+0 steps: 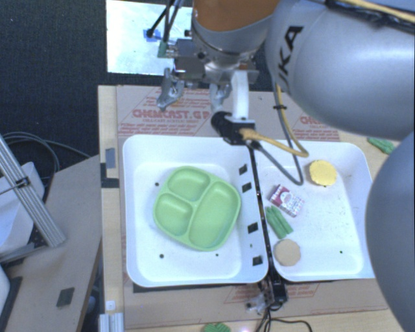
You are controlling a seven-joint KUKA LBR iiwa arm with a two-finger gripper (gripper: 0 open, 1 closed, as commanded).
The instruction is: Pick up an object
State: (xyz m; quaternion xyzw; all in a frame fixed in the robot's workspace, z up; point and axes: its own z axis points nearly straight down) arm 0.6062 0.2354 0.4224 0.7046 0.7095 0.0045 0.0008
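Two metal fingers [170,93] of my gripper [194,92] hang spread, grasping nothing, beyond the green divided plastic plate [196,207].

You're looking at a bulky arm [343,61] in smooth light grey, its rounded casing carrying part of the maker's name in black capitals. An orange band [230,14] rings it above the wrist, over a grey collar. Below that sits a boxy metal mount, and from it you see the gripper [194,96] with two dull silver fingers [170,94]. A white bar runs down beside them to a black fitting. A yellow cable [282,139] loops from that fitting, with a thin black cable alongside.
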